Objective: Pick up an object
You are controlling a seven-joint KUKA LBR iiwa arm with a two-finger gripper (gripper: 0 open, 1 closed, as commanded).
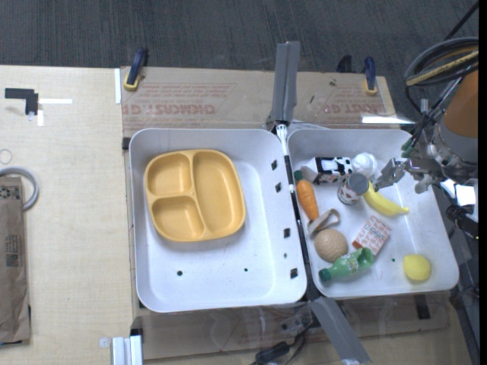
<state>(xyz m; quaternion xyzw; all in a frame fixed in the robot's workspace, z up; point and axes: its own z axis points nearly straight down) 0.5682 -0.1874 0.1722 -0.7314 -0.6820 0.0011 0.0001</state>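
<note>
The right bin holds several small items: a banana, a lemon, a green bottle lying on its side, a carrot, a tan ball, a pink packet, a small can and a black-and-white toy. My gripper hangs at the bin's right side, just above and to the right of the banana. Its fingers are spread open and nothing sits between them.
The left bin carries a yellow divided plate. A beige loop lies between carrot and ball. Cables hang at the upper right above the arm. A brown paper bag lies on the bench at far left.
</note>
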